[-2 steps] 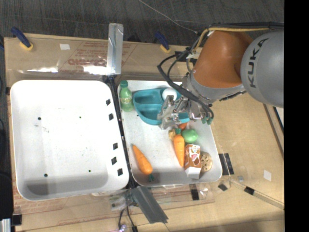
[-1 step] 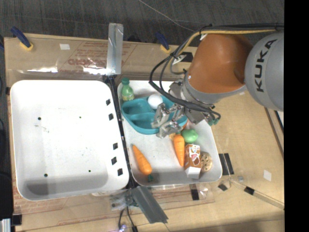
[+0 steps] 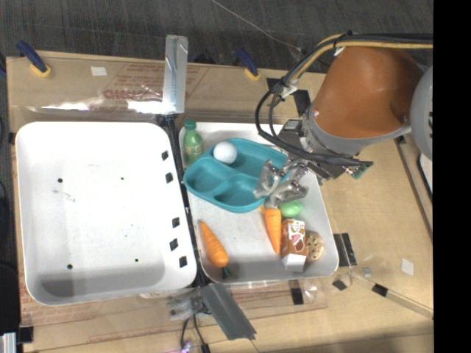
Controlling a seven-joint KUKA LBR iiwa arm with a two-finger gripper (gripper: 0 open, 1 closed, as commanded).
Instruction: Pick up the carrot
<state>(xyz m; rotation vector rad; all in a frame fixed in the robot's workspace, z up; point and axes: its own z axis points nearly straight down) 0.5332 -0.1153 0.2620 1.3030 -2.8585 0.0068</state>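
Carrot (image 3: 273, 229) upright-ish (tip toward bin's near edge)

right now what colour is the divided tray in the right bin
Teal, seen from the camera view: the tray holds a white ball.

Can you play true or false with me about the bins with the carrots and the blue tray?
1. Two carrots lie in the right bin. True.
2. The white ball sits in the left bin. False: it sits in the blue tray.
3. The green bottle is in the right bin's far left corner. True.
4. The gripper hangs over the left bin. False: it is over the right bin, by the tray.
5. The small box lies beside a carrot. True.
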